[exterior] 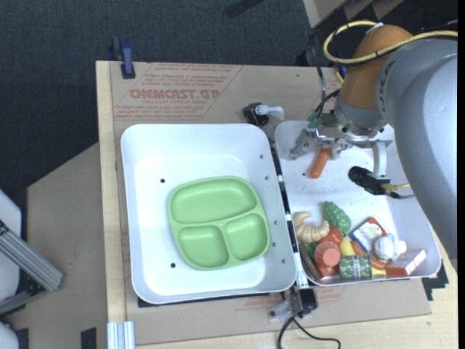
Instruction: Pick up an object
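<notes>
Camera view: slim orange carrot [318, 163] hangs tilted beneath the claw [320, 146].

Dark carpet floor [145, 13] beyond the bench's far edge; brown board worktop [174, 93], red lettering; aluminium rail [29, 257] left.

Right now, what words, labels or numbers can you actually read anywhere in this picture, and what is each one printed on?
"CHEMCAST GP" in large red letters, on the brown board behind the left bin.
Smaller red lines above and below it on the same board: too blurred to read.
Printed packaging on the items at the near end of the right bin: too small to read.
</notes>
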`<state>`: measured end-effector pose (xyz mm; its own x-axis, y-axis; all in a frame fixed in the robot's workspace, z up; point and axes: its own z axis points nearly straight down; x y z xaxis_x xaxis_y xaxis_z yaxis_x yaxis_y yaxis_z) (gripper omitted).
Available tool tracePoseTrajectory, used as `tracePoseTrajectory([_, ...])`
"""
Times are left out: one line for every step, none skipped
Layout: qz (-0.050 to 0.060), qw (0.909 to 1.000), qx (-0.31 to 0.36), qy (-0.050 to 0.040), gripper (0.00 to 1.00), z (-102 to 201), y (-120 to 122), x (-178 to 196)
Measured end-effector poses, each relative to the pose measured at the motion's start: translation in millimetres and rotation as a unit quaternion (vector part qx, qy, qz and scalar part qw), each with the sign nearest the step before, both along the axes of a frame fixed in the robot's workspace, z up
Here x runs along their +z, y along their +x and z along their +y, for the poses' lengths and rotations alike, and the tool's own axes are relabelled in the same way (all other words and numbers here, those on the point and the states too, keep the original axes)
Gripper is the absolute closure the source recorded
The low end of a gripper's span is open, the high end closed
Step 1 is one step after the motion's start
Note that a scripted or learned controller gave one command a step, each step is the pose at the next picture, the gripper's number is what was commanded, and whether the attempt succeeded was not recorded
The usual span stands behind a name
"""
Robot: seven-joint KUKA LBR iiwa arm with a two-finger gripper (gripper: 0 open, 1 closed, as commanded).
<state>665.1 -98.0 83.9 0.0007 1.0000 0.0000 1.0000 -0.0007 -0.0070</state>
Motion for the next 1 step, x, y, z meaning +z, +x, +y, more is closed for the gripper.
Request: tracePoseTrajectory([-0.003,1.0,0.001,-0.0008,1.0,1.0,1.7,11.7])
